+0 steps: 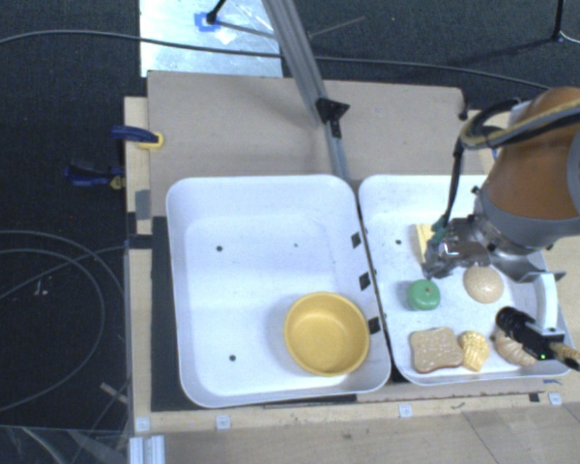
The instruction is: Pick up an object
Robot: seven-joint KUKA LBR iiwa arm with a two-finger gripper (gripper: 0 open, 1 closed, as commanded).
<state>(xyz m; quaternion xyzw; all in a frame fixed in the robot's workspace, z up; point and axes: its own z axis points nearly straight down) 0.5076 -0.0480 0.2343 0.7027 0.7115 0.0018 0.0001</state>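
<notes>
My gripper (pixel 443 257) hangs low over the middle of the right bin (pixel 398 193), under the grey and orange wrist. A pale yellow piece (pixel 422 237) lies just to its left, partly hidden by it. A green round piece (pixel 424 295) sits just below the gripper. To the gripper's lower right lies a beige rounded object (pixel 483 284). Nothing shows as held.
Along the right bin's front edge lie a toast-like slice (pixel 434 349), a yellow ridged piece (pixel 474 350) and a tan piece (pixel 509 351). The left bin (pixel 261 184) holds a yellow bowl (pixel 327 333) at its front right. A slanted grey pole (pixel 304 56) crosses behind the bins.
</notes>
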